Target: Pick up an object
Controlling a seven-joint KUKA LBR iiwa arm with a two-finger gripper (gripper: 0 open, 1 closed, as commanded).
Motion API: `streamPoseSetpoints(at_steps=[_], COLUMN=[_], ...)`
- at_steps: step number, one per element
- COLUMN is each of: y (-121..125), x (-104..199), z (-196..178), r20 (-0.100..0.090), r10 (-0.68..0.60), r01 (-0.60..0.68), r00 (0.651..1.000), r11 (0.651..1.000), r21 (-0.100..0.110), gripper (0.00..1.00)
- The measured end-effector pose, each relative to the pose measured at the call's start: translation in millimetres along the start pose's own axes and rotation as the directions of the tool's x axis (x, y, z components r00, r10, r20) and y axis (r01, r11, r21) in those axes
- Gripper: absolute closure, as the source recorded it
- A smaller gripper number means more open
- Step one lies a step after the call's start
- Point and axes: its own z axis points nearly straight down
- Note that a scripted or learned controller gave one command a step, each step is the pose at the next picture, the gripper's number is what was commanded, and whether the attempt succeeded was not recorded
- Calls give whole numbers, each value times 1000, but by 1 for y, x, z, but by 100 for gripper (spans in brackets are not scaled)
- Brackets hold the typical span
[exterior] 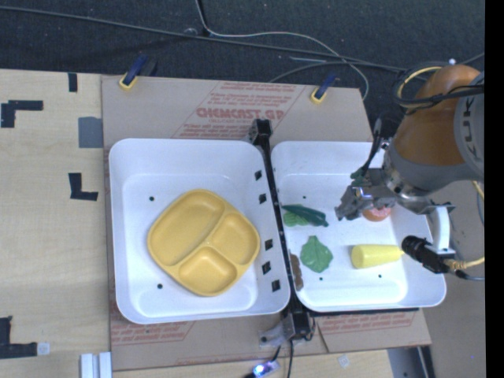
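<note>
Here the jaws [352, 208], state unclear, hover mid right bin [425, 296] beside a pink object [379, 212]

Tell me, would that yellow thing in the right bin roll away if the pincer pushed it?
Probably a little. The yellow thing looks rounded and tapers toward one end, so it may roll in a curve rather than straight. It looks smooth, so it might slip. It lies flat in the right bin, so tipping seems unlikely.
</note>
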Motion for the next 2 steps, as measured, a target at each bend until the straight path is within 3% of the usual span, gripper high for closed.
streamPoseSetpoints(at_steps=[2], y=[6], x=[117], z=[-21], r20=[-2], r10=[-7], r01=[7], r00=[1000], r11=[1000], r21=[5], gripper=[100])
